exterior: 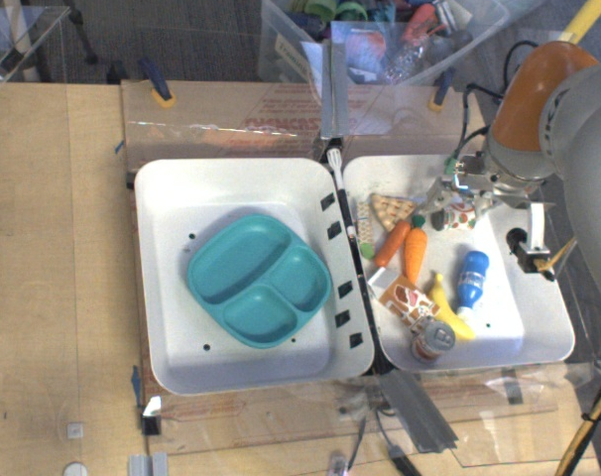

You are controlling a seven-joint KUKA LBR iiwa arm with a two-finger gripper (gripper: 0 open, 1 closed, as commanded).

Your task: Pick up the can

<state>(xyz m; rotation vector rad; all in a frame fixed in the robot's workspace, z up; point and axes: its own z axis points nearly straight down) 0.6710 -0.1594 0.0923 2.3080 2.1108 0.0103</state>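
Note:
The can (pixel 434 339) lies at the near edge of the right bin (pixel 539 315), its silver top facing up and its side reddish. It touches a yellow banana (pixel 449 315) and sits just below a brown-and-white carton (pixel 408 299). My gripper (pixel 457 206) hangs low over the far part of the same bin, well behind the can and apart from it. The wrist and its orange band (pixel 539 97) cover the gripper from above.
Between the gripper and the can lie two orange carrots (pixel 404 246), a waffle-like cracker (pixel 391 209) and a blue bottle (pixel 470 278). The left bin (pixel 162 266) holds a teal divided plate (pixel 259 280). A clear tub of toys (pixel 380 18) stands behind the bins.

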